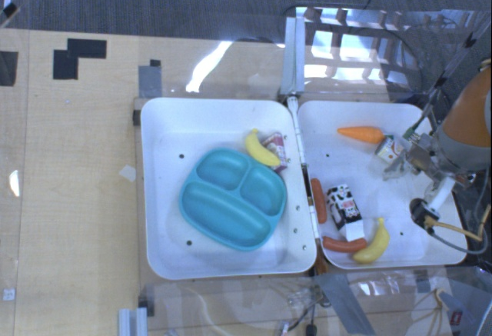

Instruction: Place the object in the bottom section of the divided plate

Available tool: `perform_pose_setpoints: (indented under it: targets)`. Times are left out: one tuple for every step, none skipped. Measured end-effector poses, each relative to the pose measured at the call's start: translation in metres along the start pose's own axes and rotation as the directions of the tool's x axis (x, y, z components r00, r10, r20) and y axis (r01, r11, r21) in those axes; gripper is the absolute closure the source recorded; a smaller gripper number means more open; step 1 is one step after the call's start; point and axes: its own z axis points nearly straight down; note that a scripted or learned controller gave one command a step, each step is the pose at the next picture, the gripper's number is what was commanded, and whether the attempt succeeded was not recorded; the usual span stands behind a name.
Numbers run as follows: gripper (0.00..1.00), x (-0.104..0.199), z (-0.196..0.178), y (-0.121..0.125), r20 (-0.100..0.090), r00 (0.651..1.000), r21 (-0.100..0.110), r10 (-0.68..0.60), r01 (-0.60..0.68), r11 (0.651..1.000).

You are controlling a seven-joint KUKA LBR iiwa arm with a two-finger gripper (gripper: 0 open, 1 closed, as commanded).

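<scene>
2 white bins, and the task is barely begun.
Blue divided plate sits bare in the left bin; the gripper hovers in the right bin beside the carrot, grip state impossible to tell, with no object visibly held.

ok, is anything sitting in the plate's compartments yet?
No. All three sections of the blue divided plate look bare; the nearest item, a banana, lies beside its upper right rim in the left bin.
</scene>
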Motion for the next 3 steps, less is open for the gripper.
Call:
perform_pose_setpoints:
  targets:
    - [1.0, 0.002, -0.012, 0.001, -0.003, 1.0, -0.004, 0.0, 0.0, 1.0]
    - [1.0, 0.003, -0.023, 0.002, -0.005, 1.0, -0.007, -0.002, 0.002, 1.0]
    - [1.0, 0.055, -0.018, -0.011, -0.002, 0.997, -0.002, 0.073, -0.073, 0.997]
